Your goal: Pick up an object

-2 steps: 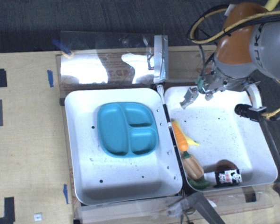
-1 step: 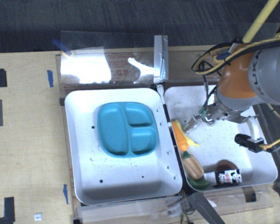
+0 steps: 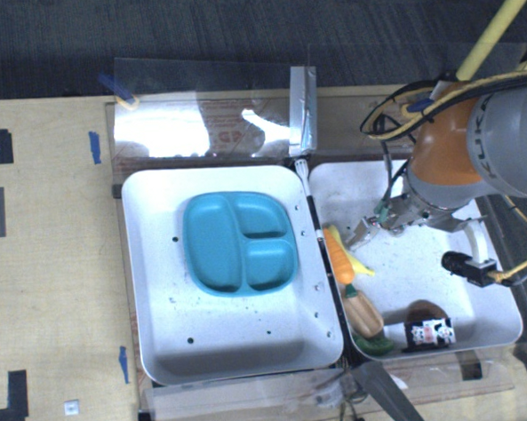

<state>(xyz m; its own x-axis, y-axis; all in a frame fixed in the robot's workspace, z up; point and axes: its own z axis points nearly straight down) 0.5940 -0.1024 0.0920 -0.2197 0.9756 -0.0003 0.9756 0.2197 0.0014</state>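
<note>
The grey arm with its orange band (image 3: pixel 443 154) reaches in over the far right corner of the right-hand shallow white bin (image 3: pixel 488 320), and its two-finger gripper (image 3: pixel 371 228) hangs low over the upper left part of that bin, pointing toward the divider between the bins. How wide it stands cannot be told from this slanted view, and nothing is seen caught in it. Just below and to the left of the gripper, close by but apart from it, lies an orange carrot-shaped toy (image 3: pixel 339 256) along the bin's left wall, with a small yellow piece (image 3: pixel 360 268) poking out beside it. Further down from the tool, along the same wall, sits a tan bread-like block (image 3: pixel 362 312) with something green (image 3: pixel 373 343) at its lower end. To the lower right of the gripper, well apart, a dark brown bottle-like object with a black-and-white label (image 3: pixel 428 331) lies on its side near the bin's near edge. A black cylindrical fitting (image 3: pixel 465 267) on a cable (part of the rig, by the look of it) hangs right of the tool. Across the divider, well left of the gripper, the left-hand white bin (image 3: pixel 159 327) holds a blue plastic tray with three compartments (image 3: pixel 240 242), lying flat.
</note>
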